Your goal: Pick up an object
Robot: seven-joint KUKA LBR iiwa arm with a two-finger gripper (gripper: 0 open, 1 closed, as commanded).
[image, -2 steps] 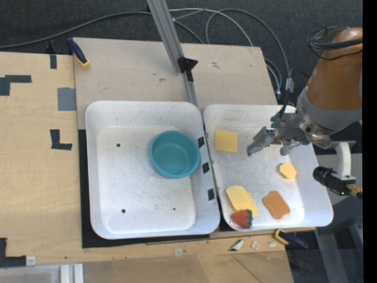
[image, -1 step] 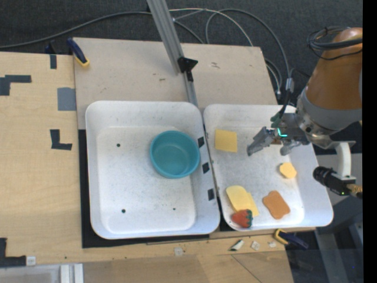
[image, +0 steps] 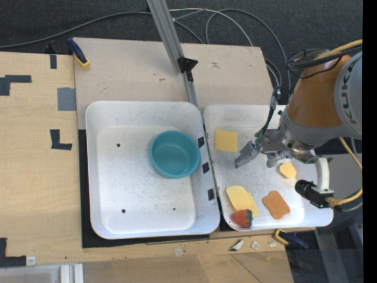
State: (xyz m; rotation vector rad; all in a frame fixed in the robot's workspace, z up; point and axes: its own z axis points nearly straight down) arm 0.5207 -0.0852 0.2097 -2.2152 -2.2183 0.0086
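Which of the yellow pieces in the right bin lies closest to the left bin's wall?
The square yellow piece at the far side of the right bin. It lies just beside the divide, while the oblong yellow piece sits nearer the camera and the small one lies under the arm.

glossy teal plastic bowl (image: 174, 153); matt speckled white bins (image: 106, 158); pale wood bench (image: 29, 111).

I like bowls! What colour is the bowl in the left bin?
The bowl is teal blue, seen from the camera view.

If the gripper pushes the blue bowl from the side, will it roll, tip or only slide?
The blue bowl stands upright, so it would probably slide on the left bin rather than roll. It looks like light plastic. A push high on its rim might tip it.
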